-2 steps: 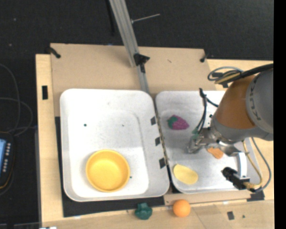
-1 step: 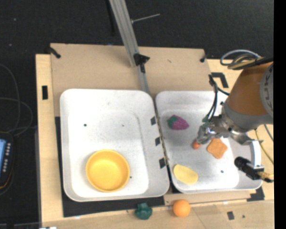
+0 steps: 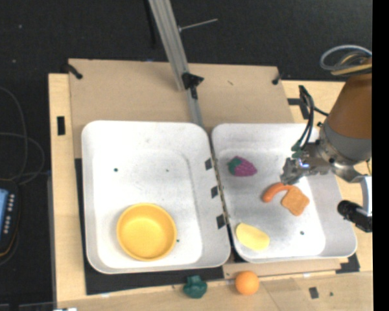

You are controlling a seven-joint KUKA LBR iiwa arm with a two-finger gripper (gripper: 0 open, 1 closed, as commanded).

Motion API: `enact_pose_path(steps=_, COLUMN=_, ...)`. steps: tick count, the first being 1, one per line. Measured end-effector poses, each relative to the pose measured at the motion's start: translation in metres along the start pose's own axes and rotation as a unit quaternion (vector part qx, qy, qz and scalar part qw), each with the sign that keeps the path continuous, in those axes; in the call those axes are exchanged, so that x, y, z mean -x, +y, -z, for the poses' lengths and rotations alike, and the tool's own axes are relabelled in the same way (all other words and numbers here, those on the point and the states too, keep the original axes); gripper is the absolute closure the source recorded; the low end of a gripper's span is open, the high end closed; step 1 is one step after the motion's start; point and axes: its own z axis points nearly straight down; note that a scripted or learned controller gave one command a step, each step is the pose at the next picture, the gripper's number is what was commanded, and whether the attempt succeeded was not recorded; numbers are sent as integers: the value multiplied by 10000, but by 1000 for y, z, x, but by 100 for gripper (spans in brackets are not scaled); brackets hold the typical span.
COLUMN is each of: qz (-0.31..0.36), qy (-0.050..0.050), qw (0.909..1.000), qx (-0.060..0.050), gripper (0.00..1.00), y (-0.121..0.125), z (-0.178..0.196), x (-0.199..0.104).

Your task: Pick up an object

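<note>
A: Here we are above the bench, two white bins side by side. The left bin (image 3: 104, 148) carries a yellow bowl (image 3: 146, 230) near its front. All the action is in the right bin (image 3: 259, 138).

B: And the arm (image 3: 353, 118) comes in from the right, orange band showing, with the gripper (image 3: 294, 172) low over the right bin's middle.

A: Just beneath it sits an orange curved piece (image 3: 273, 191), maybe a carrot, touching or almost touching an orange toast-like block (image 3: 295, 201). That pair looks like the target.

B: How is the pincer set, wide or narrow?

A: I cannot tell. The wrist hides the tips from this slant, and nothing visibly sits between them.

B: So, the risks?

A: Those two orange pieces lie so close that a descent could land on the seam and shove both aside, or catch only an edge that slips out on the lift. The curved one may roll.

B: Other candidates?

A: A purple berry-like toy (image 3: 242, 167) sits near the left wall and a pale yellow piece (image 3: 252, 236) near the front, both well apart from the gripper. An orange ball (image 3: 246, 282) and a green item (image 3: 195, 287) lie outside on the bench.
</note>
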Motion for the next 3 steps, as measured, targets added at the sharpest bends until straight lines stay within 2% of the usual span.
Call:
enact_pose_path(steps=1, qz=6, qy=4, qw=10000, qx=-18, gripper=100, y=1, z=0, x=1)
enact_pose_path(steps=3, qz=24, qy=19, qw=10000, qx=-12, gripper=100, y=4, z=8, x=-89)
